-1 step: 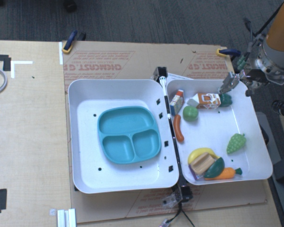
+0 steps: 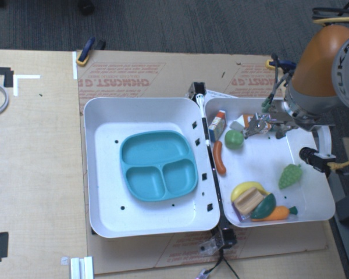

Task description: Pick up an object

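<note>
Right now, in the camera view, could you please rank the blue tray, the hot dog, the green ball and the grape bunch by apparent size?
1. Blue tray
2. Hot dog
3. Grape bunch and green ball: too close to rank.

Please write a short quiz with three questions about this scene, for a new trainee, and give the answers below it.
1. True or false: the blue divided tray lies in the right bin.
2. Which item lies closest to the gripper?
A. the carrot
B. the green round fruit
C. the green grapes
3. Fill in the missing word: the hot dog lies along the ____ wall of the right bin.

Key:
1. False. The tray lies in the left bin.
2. B
3. left
</note>
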`<action>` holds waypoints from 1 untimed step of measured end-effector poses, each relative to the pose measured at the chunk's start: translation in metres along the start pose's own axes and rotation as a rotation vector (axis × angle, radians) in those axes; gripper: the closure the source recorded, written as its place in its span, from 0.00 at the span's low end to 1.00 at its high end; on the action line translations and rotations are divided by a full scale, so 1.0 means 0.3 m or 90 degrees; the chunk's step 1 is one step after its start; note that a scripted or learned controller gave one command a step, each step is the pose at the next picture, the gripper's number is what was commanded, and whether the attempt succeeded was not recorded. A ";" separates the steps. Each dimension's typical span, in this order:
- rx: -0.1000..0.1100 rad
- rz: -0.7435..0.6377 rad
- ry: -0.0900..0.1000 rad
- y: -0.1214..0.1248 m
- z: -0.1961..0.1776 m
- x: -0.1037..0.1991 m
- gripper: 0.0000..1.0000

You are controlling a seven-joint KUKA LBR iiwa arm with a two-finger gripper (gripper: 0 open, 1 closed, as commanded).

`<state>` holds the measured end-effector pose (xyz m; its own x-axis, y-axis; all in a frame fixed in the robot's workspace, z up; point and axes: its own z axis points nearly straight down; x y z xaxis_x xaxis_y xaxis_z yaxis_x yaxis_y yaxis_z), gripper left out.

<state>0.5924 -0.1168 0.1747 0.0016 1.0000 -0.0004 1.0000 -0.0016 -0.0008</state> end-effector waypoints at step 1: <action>0.001 -0.001 0.000 0.155 0.275 0.079 0.00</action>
<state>0.6390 -0.0932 0.0923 0.0007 1.0000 -0.0003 1.0000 -0.0007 -0.0016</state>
